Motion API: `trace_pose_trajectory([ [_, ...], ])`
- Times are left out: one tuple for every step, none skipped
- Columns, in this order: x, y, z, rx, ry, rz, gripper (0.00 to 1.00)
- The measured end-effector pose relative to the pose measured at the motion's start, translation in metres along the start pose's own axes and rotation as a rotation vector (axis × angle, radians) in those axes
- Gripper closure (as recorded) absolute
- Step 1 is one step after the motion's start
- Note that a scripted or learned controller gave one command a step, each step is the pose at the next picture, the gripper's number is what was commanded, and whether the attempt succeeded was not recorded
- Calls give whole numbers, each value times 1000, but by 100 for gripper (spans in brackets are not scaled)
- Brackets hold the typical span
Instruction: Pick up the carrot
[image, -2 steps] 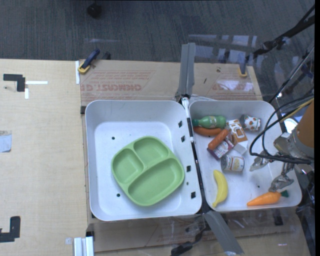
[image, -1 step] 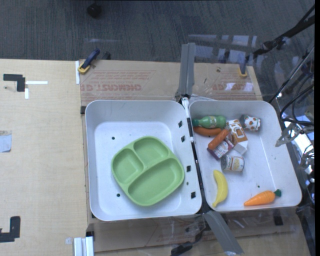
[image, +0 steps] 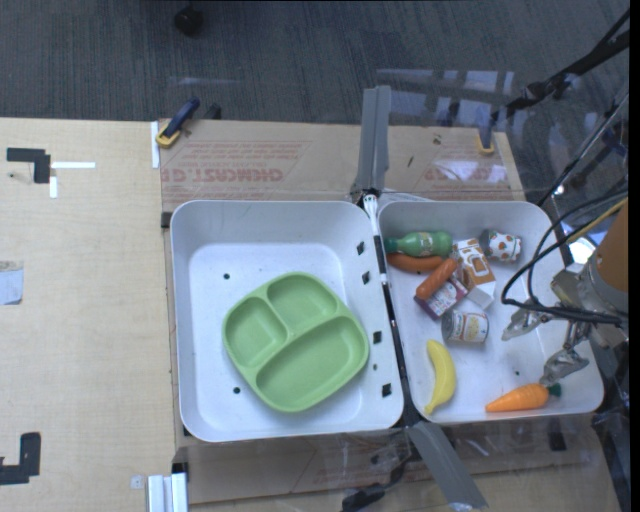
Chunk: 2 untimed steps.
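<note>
The carrot (image: 519, 398), orange with a small green stub at its right end, lies flat near the front right corner of the right bin (image: 497, 432). My gripper (image: 545, 344) hangs over the right side of that bin, just above and to the right of the carrot. Its two metal fingers (image: 521, 323) stand spread apart with nothing between them. One fingertip is close to the carrot's green end but does not hold it.
The right bin also holds a yellow banana (image: 439, 375), a small can (image: 466, 326), a green bottle (image: 420, 243), two orange food pieces (image: 432, 277) and some packets. In the left bin (image: 200, 330) sits a green divided plate (image: 296, 341). Black cables (image: 540, 262) hang at the right.
</note>
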<state>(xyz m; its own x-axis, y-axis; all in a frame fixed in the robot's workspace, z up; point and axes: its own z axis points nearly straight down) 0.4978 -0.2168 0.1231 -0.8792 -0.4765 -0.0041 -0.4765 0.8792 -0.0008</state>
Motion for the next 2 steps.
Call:
trace_pose_trajectory([
  [-13,12,-164,2,-2,-184,0],
  [-36,13,-200,1,-1,-12,0],
])
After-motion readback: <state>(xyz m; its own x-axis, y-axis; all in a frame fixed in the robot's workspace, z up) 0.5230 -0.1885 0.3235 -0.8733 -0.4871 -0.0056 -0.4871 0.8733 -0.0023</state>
